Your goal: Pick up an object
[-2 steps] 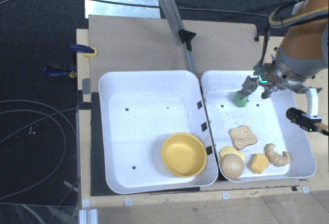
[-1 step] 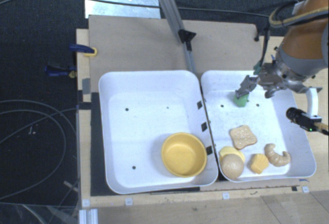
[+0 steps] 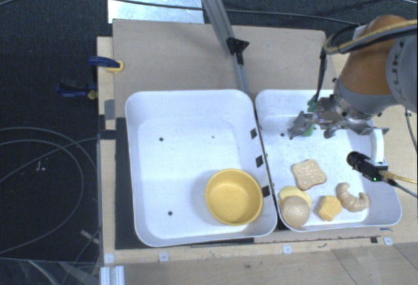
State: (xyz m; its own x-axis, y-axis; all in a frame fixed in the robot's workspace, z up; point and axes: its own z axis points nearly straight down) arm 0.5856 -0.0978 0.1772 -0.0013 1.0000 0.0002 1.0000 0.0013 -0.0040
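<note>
Okay, grey arm with orange band (image 3: 369, 71) reaches in from the right. The tool (image 3: 302, 125) is low over the upper-left part of the right-hand shallow white bin (image 3: 277, 104), near the wall shared with the left-hand shallow white bin (image 3: 176, 140). Can't tell if the tool is spread or pressed together, it's too small and blurred. Can't tell if it touches the bin floor either.

Four pickable pieces lie in the lower half of the right-hand bin, all apart from the tool. The tan square toast-shaped slice (image 3: 308, 174) lies flat and is closest to the tool. Below-left of it, a rounded cream-and-yellow lump (image 3: 294, 206) sits in the bin's lower-left corner. Just right of the lump is a small yellow wedge-shaped block (image 3: 328, 208). Right of that is a tan curved croissant-shaped piece (image 3: 352, 198), just beside the wedge; contact unclear.

The left-hand bin holds a round yellow bowl (image 3: 233, 196), upright with its opening up, in the lower-right corner close to the shared wall. Small black clips (image 3: 258, 160) sit along the rims where the bins meet.

Both bins rest on a brown board desk (image 3: 176, 55). A blue-and-yellow clamp (image 3: 106, 63) grips the desk's left edge. A grey metal pole (image 3: 214, 6) slants across the desk from the top down to the bins' upper edge. The dark floor (image 3: 46, 29) carries loose cables (image 3: 39, 166).
</note>
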